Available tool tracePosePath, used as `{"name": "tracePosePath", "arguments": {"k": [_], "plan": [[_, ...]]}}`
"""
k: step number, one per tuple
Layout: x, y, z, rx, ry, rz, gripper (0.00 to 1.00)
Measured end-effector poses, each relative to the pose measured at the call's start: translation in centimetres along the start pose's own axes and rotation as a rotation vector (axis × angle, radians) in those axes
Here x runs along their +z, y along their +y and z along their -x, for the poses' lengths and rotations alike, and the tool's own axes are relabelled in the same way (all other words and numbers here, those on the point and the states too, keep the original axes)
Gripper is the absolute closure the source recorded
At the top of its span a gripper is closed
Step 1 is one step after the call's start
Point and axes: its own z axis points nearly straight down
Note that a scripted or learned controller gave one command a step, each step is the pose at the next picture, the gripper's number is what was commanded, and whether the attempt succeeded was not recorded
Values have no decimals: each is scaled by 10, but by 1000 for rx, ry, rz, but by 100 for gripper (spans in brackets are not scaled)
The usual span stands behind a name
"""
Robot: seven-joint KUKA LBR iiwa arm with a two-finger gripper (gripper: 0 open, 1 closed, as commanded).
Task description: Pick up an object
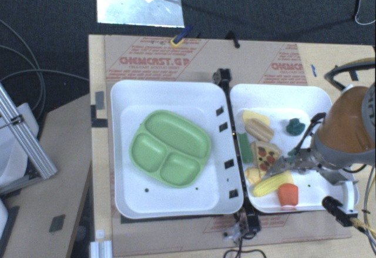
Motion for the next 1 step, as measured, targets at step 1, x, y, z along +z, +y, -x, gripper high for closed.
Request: {"name": "tracePosePath", "arguments": {"k": [1], "plan": [[-225,36,-93,-12,1,22,0]]}}
